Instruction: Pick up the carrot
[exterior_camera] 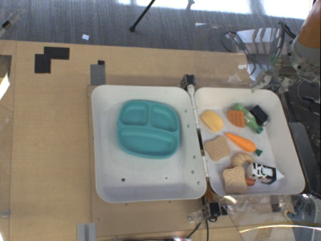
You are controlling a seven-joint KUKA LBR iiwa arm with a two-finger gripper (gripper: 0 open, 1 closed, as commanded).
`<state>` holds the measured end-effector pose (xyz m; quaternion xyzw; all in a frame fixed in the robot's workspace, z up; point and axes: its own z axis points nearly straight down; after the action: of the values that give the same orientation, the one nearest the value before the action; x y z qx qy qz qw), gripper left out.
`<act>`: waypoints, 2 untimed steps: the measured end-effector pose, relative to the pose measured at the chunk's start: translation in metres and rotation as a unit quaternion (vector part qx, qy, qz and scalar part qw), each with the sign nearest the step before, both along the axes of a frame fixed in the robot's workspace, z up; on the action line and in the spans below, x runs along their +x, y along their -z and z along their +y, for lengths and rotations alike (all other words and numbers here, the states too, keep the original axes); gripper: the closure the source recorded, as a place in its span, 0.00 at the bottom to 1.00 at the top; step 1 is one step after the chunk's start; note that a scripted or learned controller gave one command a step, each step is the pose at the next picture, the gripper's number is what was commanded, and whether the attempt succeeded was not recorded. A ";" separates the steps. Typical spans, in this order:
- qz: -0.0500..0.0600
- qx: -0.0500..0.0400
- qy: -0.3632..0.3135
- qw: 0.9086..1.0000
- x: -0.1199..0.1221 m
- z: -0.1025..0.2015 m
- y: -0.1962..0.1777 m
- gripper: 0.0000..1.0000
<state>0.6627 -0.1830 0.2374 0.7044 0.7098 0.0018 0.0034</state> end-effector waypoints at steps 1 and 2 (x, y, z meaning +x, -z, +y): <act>0.004 0.001 -0.130 0.991 -0.061 0.024 0.126 0.00; -0.009 -0.006 -0.182 0.983 -0.105 0.053 0.138 0.00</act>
<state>0.5582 -0.1298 0.0990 0.5635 0.8260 0.0040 0.0135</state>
